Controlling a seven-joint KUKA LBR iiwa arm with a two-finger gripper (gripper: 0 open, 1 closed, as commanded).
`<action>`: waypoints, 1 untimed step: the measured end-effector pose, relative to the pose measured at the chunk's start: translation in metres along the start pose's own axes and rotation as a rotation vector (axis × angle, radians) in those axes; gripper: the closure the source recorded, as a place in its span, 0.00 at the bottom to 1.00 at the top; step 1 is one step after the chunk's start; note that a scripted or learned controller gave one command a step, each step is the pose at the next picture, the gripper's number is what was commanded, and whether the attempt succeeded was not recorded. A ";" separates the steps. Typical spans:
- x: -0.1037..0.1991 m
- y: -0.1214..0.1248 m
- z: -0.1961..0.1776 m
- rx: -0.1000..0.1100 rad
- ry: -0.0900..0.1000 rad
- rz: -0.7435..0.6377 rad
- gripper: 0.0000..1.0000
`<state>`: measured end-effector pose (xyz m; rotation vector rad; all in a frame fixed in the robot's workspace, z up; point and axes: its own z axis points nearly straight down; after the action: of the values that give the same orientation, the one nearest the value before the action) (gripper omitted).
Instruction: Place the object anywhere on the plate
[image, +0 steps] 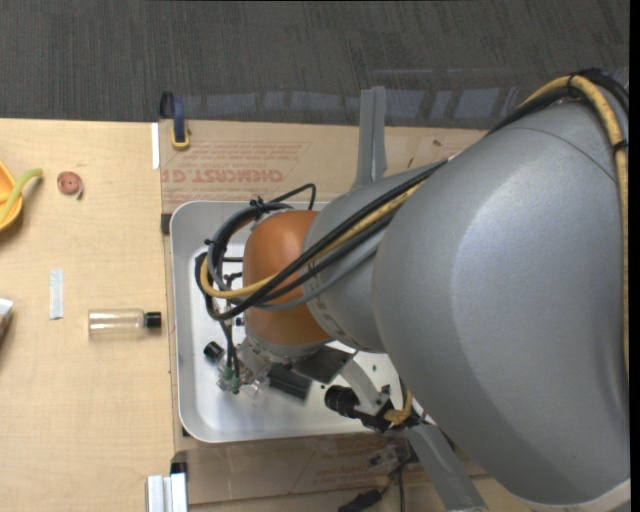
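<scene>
My arm reaches in from the right, and its grey body and orange band (285, 275) cover most of the left white bin (188, 300). The gripper (243, 378) points down into the bin's front left part, low over the floor. Cables loop around the wrist. A small dark piece (213, 351) lies on the bin floor just left of the gripper; I cannot tell what it is. Whatever lies under the arm is hidden.
On the wooden bench left of the bin lie a clear bottle with a black cap (122, 320), a white strip (56, 295), a small red disc (68, 183) and a yellow item (10, 195) at the edge. Cardboard (240, 165) lies behind the bin.
</scene>
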<state>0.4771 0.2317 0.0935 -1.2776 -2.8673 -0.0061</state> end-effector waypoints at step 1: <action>-0.115 0.004 -0.120 0.005 -0.005 -0.085 1.00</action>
<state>0.5575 0.1483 0.2130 -1.1554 -2.9219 0.0039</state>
